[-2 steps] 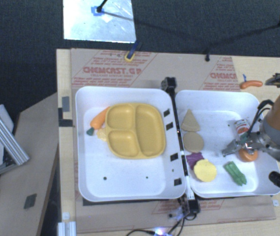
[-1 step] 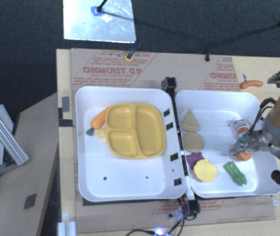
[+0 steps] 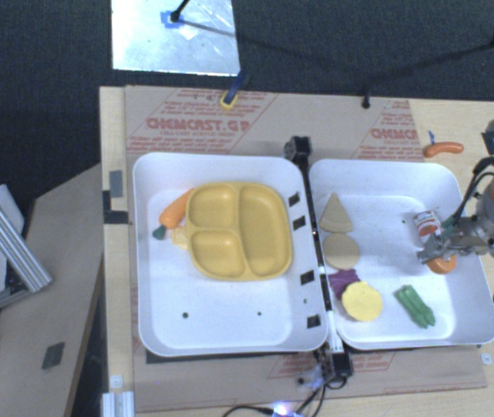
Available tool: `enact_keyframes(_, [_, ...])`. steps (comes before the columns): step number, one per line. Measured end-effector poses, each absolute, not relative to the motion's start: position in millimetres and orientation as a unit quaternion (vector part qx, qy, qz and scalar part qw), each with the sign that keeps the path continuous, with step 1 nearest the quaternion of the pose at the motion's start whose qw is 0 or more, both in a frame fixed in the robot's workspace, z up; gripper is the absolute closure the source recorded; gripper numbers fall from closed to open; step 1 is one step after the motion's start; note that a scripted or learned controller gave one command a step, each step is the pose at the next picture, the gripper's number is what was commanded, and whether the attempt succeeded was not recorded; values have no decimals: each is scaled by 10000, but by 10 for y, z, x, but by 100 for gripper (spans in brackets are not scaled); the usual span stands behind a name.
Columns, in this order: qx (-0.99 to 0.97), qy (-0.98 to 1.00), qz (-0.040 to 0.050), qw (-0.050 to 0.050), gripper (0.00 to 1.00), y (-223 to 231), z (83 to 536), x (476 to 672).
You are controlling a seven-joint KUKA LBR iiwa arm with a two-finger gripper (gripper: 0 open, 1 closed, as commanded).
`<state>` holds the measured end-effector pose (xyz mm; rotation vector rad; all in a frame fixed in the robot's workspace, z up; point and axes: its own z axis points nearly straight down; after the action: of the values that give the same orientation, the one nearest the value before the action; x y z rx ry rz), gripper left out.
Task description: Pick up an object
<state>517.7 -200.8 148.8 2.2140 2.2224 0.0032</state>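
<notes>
— Our gripper [image 3: 438, 252] sits low over the right bin [image 3: 385, 176], near its right wall, directly above a small orange object [image 3: 443, 265]. Whether it is released or clenched we cannot tell; the tip is too small and dark.

— Is the orange piece the one we take?

— We judge so, since the gripper is on top of it. It lies by the bin's right edge, about halfway down, partly hidden under the gripper. Just beside it, toward the far edge, stands a small can [image 3: 426, 224] with a red and white label.

— How will the orange piece handle?

— It looks like a plastic toy: light, stiff, smooth, rounded. We expect it to slip or roll if pinched off-centre, so we would close across its widest part, squarely from above. Nothing about it looks fragile.

— And the can?

— It is close enough to be nudged, so that is a risk.

— What else lies there?

— A green vegetable piece [image 3: 414, 305] toward the near right corner, a yellow disc [image 3: 362, 301] and a purple piece [image 3: 342, 279] near the bin's left wall, and two tan pieces [image 3: 338, 233] above them. The left bin [image 3: 155, 259] carries a yellow divided plate [image 3: 233, 231] with a toy carrot [image 3: 174, 208] at its left.
</notes>
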Motion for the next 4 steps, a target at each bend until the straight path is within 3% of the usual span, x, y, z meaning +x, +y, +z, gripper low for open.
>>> enact_keyframes(2, [7056, 7086, 12, 25, 100, -1984, 2265, 5203])
enact_keyframes(4, [7040, 7102, 15, 16, 100, -1227, 2228, 5914])
